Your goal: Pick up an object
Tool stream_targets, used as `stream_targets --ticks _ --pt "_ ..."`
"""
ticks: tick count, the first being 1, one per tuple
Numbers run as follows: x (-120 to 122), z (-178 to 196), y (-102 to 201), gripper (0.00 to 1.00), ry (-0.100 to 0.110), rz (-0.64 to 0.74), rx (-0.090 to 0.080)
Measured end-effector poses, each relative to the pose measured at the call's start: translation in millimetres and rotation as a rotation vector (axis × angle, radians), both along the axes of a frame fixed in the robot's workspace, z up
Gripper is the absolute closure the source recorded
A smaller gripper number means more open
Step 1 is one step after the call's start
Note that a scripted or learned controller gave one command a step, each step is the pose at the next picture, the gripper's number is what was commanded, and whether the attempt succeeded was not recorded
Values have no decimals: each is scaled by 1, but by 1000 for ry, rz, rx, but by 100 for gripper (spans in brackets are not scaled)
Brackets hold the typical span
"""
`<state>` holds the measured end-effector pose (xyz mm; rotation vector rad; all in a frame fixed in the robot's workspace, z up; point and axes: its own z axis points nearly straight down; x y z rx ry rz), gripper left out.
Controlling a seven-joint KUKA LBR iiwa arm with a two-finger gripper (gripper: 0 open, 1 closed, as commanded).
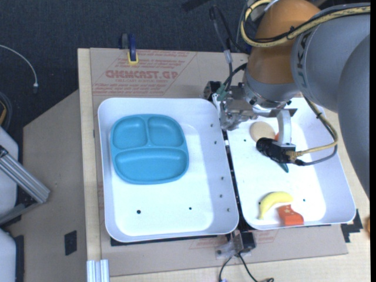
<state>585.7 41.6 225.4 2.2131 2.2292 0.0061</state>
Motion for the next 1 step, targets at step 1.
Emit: stream_targets --ticks 1 --pt "9 3 45 100 1 -2 0"
